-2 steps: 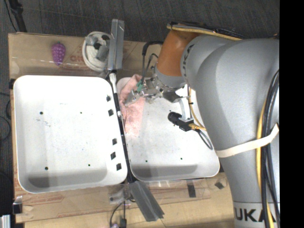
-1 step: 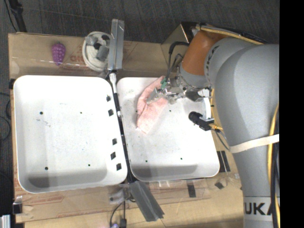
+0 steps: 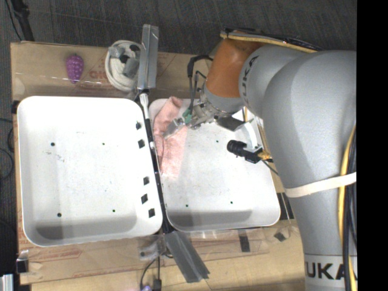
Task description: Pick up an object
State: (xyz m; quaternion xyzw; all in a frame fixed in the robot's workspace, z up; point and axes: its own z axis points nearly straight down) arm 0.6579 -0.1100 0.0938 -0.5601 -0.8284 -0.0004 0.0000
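pink cloth (image 3: 168, 139) against bin wall (image 3: 159, 180), end effector (image 3: 187, 121) above

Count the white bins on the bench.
2. The left bin sits in the left half of the view; the right bin adjoins it, holding a pink cloth, its right side partly covered by the arm.

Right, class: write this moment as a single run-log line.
arm: reaching in from right | gripper: over pink cloth | cloth: right bin, far-left corner, against divider | lift: not yet seen
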